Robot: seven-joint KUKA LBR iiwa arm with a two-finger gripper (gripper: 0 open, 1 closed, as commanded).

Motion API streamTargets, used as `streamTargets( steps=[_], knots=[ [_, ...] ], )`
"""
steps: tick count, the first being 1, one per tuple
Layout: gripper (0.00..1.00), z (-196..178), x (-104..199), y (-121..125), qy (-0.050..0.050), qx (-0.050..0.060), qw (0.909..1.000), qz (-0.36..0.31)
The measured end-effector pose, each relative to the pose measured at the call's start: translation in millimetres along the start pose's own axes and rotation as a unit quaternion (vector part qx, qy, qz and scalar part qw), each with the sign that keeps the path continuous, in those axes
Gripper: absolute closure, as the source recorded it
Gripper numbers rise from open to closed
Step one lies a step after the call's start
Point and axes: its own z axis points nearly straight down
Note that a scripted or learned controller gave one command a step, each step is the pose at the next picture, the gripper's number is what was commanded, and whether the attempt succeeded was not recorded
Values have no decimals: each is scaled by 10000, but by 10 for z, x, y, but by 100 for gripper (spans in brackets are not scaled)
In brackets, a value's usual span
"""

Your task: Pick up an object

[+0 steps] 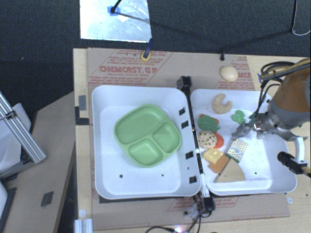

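Camera view: over the right bin (272, 181), the gripper (241, 130) hovers by a patterned packet (237, 150), its grip state impossible to tell.

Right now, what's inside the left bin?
The left bin holds one green divided plate, with three compartments that look bare. Whatever lies under the plate is covered.

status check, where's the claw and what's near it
Claw low in right bin, over the toy food pile. Nearest: patterned packet, nothing seen gripped. Green divided plate sits in left bin.
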Motion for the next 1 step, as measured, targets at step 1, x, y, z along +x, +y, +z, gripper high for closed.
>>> streamTargets(
  steps=[1],
  knots=[
    [0,381,5,6,-1,3,10000,13]
  ],
)
